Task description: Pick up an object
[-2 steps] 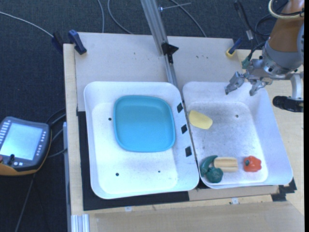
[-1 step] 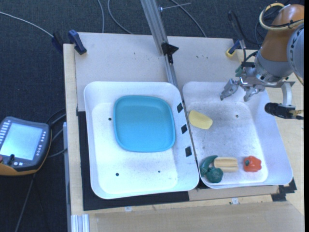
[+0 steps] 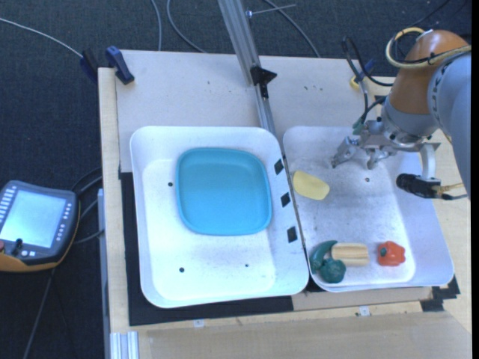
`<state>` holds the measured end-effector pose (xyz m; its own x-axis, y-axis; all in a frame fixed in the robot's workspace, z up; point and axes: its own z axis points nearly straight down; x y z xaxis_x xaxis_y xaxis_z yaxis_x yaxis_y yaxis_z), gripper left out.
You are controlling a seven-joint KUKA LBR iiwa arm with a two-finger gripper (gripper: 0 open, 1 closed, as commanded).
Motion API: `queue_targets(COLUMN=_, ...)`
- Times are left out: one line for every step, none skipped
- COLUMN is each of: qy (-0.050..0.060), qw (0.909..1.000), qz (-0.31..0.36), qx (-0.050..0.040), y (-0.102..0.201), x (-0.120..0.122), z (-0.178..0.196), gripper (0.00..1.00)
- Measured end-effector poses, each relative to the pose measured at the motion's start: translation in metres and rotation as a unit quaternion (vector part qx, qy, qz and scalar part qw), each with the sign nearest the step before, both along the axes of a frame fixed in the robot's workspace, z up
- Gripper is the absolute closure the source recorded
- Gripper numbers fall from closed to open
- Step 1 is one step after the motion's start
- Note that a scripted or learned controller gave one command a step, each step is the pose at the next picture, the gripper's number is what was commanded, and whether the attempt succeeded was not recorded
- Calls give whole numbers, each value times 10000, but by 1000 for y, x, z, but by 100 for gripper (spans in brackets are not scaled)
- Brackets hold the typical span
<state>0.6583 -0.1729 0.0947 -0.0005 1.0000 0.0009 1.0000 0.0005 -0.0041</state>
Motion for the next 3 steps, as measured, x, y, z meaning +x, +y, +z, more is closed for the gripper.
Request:
queue_targets(qy=-31, qw=10000, qz=3, qx=-8, y=0, x=2, z=14, gripper=100)
queue_targets(qy=-49, qw=10000, qz=1, qx=-10, y=2, x=13, z=70, gripper=100)
queue_targets(qy=-49, qw=10000, qz=0, qx=-10, y=2, x=14, z=124, gripper=100)
